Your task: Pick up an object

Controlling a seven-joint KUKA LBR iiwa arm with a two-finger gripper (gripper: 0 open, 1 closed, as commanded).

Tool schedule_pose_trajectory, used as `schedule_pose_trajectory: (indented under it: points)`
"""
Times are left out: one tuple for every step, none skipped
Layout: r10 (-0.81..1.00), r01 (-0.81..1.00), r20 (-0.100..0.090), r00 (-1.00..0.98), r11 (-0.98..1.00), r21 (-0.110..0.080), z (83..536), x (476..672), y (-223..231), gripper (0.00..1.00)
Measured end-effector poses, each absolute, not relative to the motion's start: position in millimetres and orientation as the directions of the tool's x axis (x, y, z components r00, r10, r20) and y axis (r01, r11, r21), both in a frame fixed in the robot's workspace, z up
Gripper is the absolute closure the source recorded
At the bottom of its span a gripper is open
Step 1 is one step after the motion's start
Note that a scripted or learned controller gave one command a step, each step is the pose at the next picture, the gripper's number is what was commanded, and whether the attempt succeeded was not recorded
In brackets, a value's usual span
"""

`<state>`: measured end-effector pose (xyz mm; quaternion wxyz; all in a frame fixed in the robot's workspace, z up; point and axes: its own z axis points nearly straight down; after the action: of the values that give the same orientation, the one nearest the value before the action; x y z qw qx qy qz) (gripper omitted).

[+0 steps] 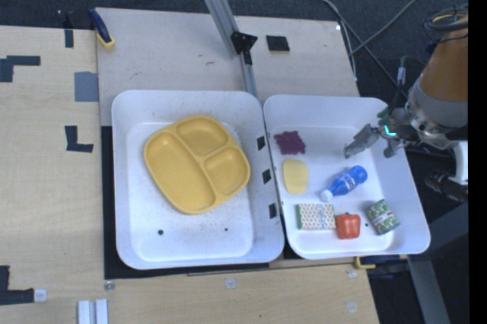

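A blue bottle (348, 181) lies on its side in the right-hand bin (319, 106), the nearest of six small items to the gripper (376, 140), which hangs just above and to the right of it near the bin's right wall, with nothing between its fingers. The two fingers stand apart, one reaching left toward the bin's middle and the other pointing down at the rim. Around the bottle lie a purple piece (289, 141) toward the back, a pale yellow object (295, 176) to its left, a patterned packet (315, 217) and a red pepper (347, 226) in front, and a green can (382, 217) near the front right corner. The left bin (125, 163) holds a yellow divided plate (197, 163). The grey arm (445, 79), with its orange band, enters from the right. The likely risks lie in the bottle's shape and its neighbours: a round body lying flat could roll or squirt out if the fingers close off-centre or along its length, and a descent too near the wall might catch a finger on the rim. Closing wide could also nudge the packet or the pepper, both just beside the bottle's cap end, and spoil the grasp.
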<state>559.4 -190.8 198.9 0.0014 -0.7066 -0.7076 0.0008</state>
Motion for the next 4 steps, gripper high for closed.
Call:
schedule_pose_trajectory:
  points:
    - [1.0,1.0,0.0,-0.002,0.002,-0.002,199.5,559.9,-190.9,0.0]
    - [1.0,1.0,0.001,-0.001,0.001,-0.007,139.3,552.6,-183.7,0.0]
    - [1.0,1.0,-0.002,-0.001,0.001,0.0,87.2,552.7,-183.4,0.0]
    - [1.0,1.0,-0.002,-0.002,0.002,0.001,100.0,553.5,-183.3,1.0]
